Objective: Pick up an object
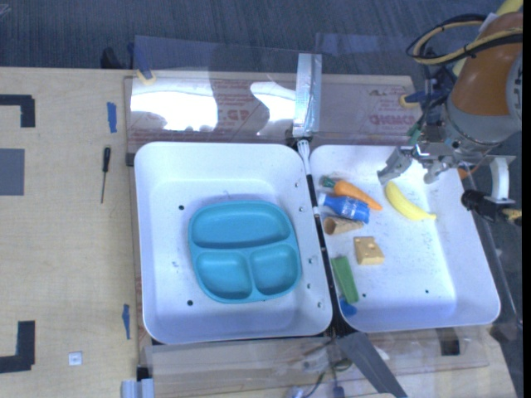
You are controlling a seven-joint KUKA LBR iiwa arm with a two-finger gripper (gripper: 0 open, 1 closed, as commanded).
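Yellow banana (408, 203) lies just nearside of the released pincer (415, 169) in the right bin (465, 297), its long axis running left-far to right-near.

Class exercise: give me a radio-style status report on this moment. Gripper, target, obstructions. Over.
Gripper open, holding nothing, above right bin. Banana just below the jaws, untouched. Carrot and blue bottle nearby to its left, not blocking.

no legible text anywhere
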